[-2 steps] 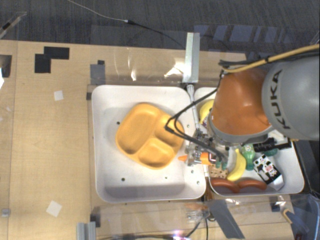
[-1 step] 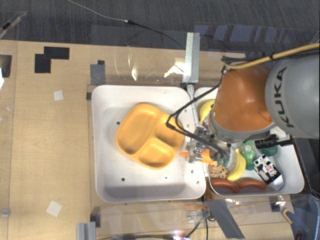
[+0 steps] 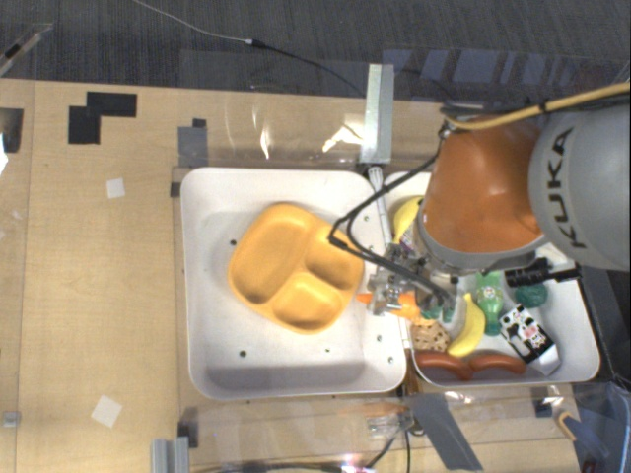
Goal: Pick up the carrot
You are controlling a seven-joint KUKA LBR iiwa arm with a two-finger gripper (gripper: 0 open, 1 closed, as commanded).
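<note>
1. Grey KUKA arm w/ orange band reaches in from 3 o'clock, hanging over the wall between the two shallow white bins.
2. Pincer sits low at that wall; can't tell if open or shut, wrist blocks it.
3. Small orange carrot lies at left bin's 3 o'clock edge, right by the pincer; grip not visible.
4. Yellow 3-compartment plastic tray mid left bin, at 9 o'clock of carrot.
5. Right bin: yellow banana, green toy, brown sausage, black-white box.
6. Wooden tabletop carries both bins.

Two white bins, one yellow plate, one banana, possibly one carrot.
</note>
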